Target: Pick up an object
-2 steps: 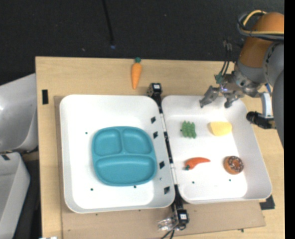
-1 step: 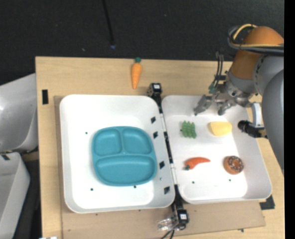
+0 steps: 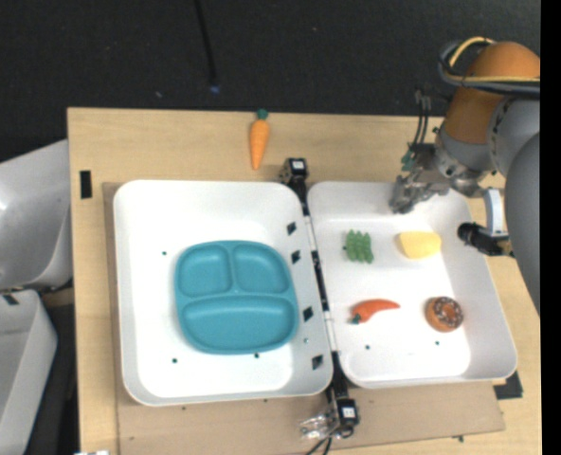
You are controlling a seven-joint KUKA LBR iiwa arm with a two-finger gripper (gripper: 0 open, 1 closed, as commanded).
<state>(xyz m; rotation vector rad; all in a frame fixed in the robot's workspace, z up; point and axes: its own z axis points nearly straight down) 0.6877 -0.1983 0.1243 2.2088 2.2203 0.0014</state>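
Note:
The right bin holds a small green piece, a yellow piece, a red chili pepper and a brown round piece. My gripper hangs over the bin's far edge, just above and behind the yellow piece, apart from it. Nothing shows between its fingers. An orange carrot lies on the bench behind the left bin.
A teal divided plate lies in the left bin. The grey arm with its orange band enters from the upper right. A black clip sits between the bins at the far side.

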